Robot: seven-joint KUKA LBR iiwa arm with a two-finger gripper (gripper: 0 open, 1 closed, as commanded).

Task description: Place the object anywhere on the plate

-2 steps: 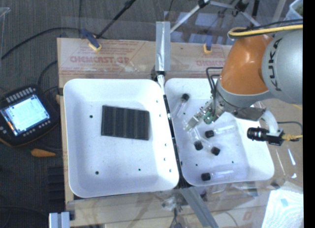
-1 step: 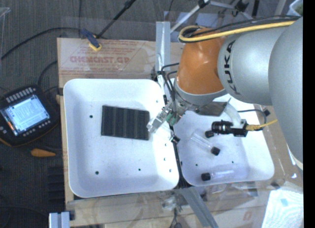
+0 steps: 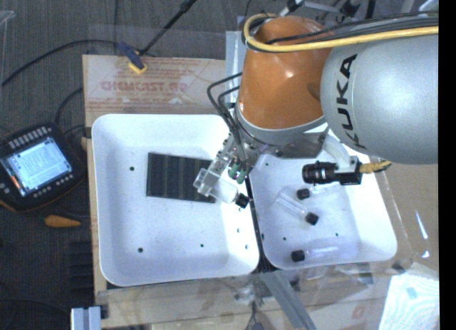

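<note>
Two white bins sat side by side on the counter [image 3: 160, 83], the left bin [image 3: 117, 250] toward its left edge and the right bin [image 3: 377, 239] toward its right. A handheld control pendant [image 3: 35, 168] with a lit screen lay on the floor, off the counter's left edge. Black cables [image 3: 182, 11] ran across the floor beyond the counter's far edge.

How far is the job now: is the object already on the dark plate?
Not yet. The gripper is over the right end of the dark plate in the left bin, with something clear at its tip. Small clear vials lie in the right bin. A placed object is not evident.
</note>
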